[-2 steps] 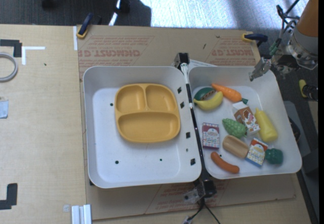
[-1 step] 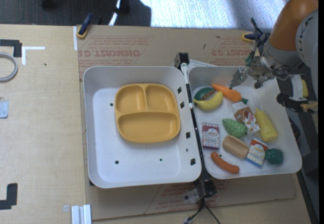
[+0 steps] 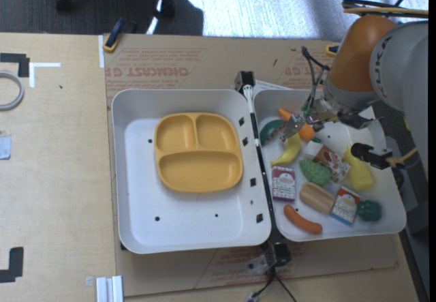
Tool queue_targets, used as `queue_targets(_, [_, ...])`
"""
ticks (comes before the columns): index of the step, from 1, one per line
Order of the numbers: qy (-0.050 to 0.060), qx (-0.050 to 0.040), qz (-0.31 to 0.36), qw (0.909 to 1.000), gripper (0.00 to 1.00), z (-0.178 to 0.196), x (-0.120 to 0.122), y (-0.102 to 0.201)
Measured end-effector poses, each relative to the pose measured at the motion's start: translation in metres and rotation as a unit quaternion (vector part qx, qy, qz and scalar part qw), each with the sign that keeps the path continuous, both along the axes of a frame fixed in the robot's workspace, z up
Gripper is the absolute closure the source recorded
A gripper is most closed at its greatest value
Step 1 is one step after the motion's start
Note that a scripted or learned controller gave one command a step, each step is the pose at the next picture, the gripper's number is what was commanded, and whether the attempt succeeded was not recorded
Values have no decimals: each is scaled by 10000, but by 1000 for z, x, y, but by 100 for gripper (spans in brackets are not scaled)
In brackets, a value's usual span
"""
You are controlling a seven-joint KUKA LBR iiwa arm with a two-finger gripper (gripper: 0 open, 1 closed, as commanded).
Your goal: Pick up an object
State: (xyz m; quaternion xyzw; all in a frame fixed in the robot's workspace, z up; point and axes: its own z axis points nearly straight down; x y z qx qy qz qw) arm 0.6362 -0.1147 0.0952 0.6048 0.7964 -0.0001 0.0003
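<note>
The surface carries two shallow white bins side by side. The left bin holds one yellow divided plate, lying flat toward its far side with three bare compartments. The right bin holds a crowded set of toy foods: a banana near its left wall, a small red-and-white carton just nearer than the banana, a sausage at the near edge, a green vegetable piece, a bread roll, a second small carton, a yellow piece and a dark green item at the near right. The hand sits low over the far left part of this bin, next to an orange piece and a dark green round item; whether it is spread or pressed together cannot be told (cables and wrist hardware clutter that spot), and no item is seen between its parts. No object looks lifted yet, so any of these items remains a candidate. Likely failure modes: the items lie touching or nearly so, so a closing hand could catch two at once or push its target aside; rounded pieces may slip out; and the bin's left wall and divider hardware stand close enough to block the descent.
</note>
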Motion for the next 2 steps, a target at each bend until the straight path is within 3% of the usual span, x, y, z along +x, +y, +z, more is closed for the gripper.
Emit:
queue_targets(1, [-9, -4, -6, 10000, 100, 11, 1, -1])
queue_targets(2, [0, -4, -2244, 9745, 100, 138, 23, 42])
